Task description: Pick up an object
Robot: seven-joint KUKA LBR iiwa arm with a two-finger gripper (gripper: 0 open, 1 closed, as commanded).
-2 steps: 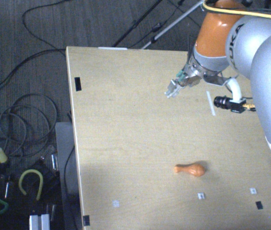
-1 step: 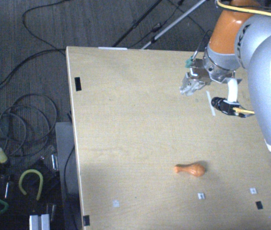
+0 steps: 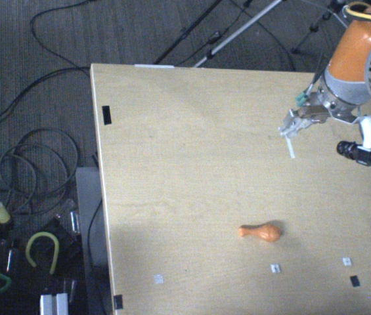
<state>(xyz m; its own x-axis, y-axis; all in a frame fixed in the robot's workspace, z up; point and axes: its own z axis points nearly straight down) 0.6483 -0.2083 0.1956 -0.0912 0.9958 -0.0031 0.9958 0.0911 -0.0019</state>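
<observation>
An orange, pear-shaped object (image 3: 261, 231) lies on its side on the pale wooden benchtop (image 3: 192, 163), toward the front right, with its narrow end pointing left. My gripper (image 3: 290, 135) hangs at the right side of the bench, well behind the orange object and slightly right of it, apart from it. Nothing shows in its grasp. The grey arm with its orange band (image 3: 354, 54) comes in from the upper right.
Small white tags (image 3: 275, 268) (image 3: 347, 262) (image 3: 158, 279) and black marks (image 3: 106, 115) (image 3: 354, 281) dot the benchtop. The bench's left edge (image 3: 98, 176) drops to a carpeted floor with cables (image 3: 27, 163) and tools. Tripod legs (image 3: 251, 18) stand behind the bench.
</observation>
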